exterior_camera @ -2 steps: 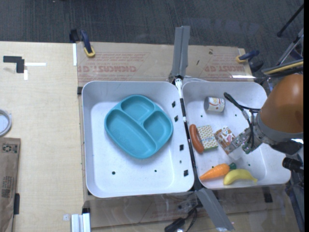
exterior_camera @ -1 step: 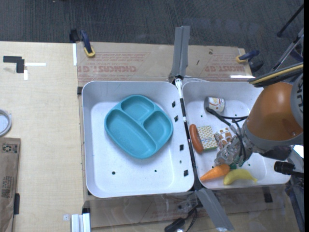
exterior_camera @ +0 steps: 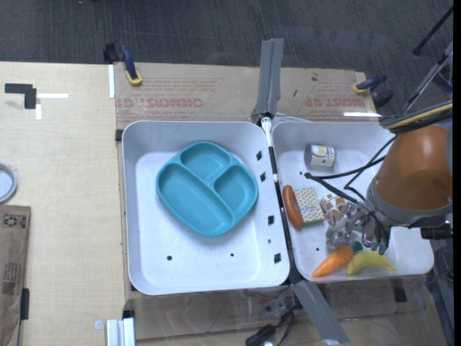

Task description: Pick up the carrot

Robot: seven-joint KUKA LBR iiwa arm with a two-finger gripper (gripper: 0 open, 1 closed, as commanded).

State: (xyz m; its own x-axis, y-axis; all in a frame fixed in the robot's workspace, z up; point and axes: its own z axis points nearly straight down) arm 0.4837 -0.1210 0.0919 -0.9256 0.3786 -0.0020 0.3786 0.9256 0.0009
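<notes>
Along the near edge of the right bin (exterior_camera: 425, 265) the carrot (exterior_camera: 332, 260) lies beside a yellow banana (exterior_camera: 369, 262), and my pincer (exterior_camera: 353, 225) hangs just above them; how wide it stands I cannot tell. Further in lie a sausage (exterior_camera: 292, 205) by the bin's left wall, a checkered box (exterior_camera: 310, 205) and, near the far edge, a small can (exterior_camera: 320, 155). The left bin (exterior_camera: 144, 265) carries a blue divided plate (exterior_camera: 207, 187), both bins resting on cardboard (exterior_camera: 194, 96) over the wooden bench (exterior_camera: 57, 164), with dark floor (exterior_camera: 216, 13) beyond.
</notes>
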